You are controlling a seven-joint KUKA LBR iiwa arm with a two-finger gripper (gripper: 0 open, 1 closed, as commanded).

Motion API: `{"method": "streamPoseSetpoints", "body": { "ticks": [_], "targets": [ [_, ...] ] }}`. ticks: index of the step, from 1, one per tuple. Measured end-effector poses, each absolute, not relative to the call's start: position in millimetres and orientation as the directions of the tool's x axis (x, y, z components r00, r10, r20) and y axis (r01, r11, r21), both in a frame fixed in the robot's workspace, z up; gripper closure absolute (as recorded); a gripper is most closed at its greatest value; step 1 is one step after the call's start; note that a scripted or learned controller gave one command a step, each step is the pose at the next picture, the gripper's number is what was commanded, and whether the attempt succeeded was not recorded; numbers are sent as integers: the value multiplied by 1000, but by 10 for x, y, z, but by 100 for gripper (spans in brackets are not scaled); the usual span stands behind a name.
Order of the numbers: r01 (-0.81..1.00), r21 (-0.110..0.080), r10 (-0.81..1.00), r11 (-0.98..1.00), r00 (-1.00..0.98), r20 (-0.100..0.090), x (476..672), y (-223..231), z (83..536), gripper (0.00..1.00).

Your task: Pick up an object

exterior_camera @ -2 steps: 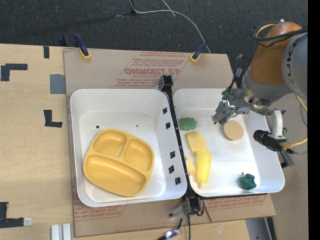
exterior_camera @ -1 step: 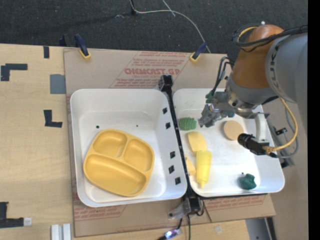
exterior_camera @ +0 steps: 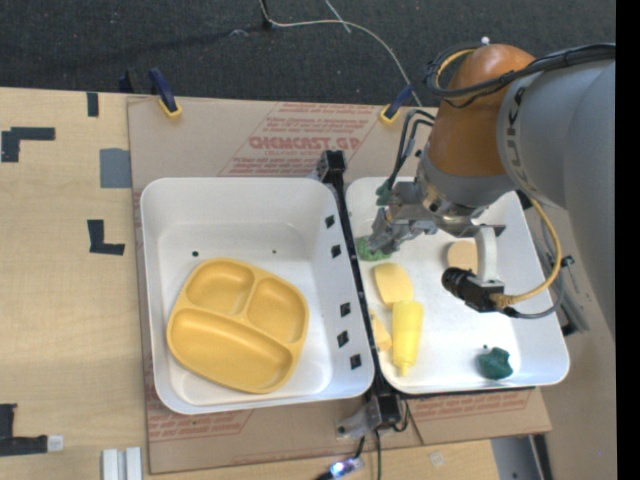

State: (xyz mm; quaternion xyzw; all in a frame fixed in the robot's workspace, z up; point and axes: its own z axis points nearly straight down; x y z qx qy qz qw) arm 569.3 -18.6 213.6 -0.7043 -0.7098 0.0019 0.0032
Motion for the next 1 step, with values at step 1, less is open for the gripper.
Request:
{"method": "streamPoseSetpoints", "body": {
  "ticks": [1],
  "targets": [
    [1000,-7,1000,9,-9,1,5598,397,2213,100]
  ]
}}
